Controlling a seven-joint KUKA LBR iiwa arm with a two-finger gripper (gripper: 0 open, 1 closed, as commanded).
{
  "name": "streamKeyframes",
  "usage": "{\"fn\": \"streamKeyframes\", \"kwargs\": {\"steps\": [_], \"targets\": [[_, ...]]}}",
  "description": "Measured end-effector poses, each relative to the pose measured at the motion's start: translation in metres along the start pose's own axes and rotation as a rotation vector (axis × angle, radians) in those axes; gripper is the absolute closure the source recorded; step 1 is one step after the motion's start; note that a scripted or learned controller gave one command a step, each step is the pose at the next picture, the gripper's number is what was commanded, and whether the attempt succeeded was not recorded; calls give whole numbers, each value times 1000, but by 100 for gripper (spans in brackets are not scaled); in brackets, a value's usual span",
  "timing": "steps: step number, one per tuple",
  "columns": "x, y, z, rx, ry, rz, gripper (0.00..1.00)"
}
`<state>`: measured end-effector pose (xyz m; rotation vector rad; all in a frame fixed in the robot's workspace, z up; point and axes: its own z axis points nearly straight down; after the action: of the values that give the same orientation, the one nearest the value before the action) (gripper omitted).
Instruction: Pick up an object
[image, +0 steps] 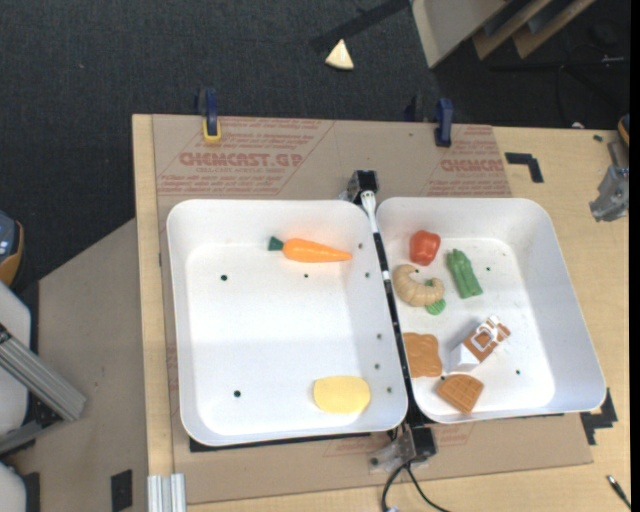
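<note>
Bench: brown board (330, 150) with red print, 2 blue clamps at 12 o'clock (208, 104) and (443, 112).

Bins: 2 shallow white ones side by side, left bin (190, 300) and right bin (560, 300), rims touching along a dark strip down the middle.

Left bin stuff: orange carrot (312, 251) with a green tip, lying sideways up around 12 o'clock of that bin. Pale yellow round thing (341, 394) down at about 5 o'clock, close to the rim.

Right bin stuff: red pepper-ish piece (425, 246) at about 11 o'clock. Green ridged veggie (463, 274) just to its 4 o'clock. Tan curved piece (418, 287) near the left wall, with a little green blob (435, 307) touching its lower end. Brown toast-like slab (421, 354) at 7 o'clock, waffle-looking wedge (461, 392) just below it at 6 o'clock. White and brown block (485, 340) near the middle, might be a little toy house, too small to call.

Gripper: grey bit (610, 195) poking in at the 3 o'clock edge of the view, off past the right bin and well apart from all the objects. Can't tell how its fingers stand, mostly cut off.
</note>
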<state>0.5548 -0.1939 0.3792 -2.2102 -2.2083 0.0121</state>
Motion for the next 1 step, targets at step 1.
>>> {"fn": "streamKeyframes", "kwargs": {"steps": [1], "targets": [[7, -1, -31, -24, -9, -2, 100]]}}
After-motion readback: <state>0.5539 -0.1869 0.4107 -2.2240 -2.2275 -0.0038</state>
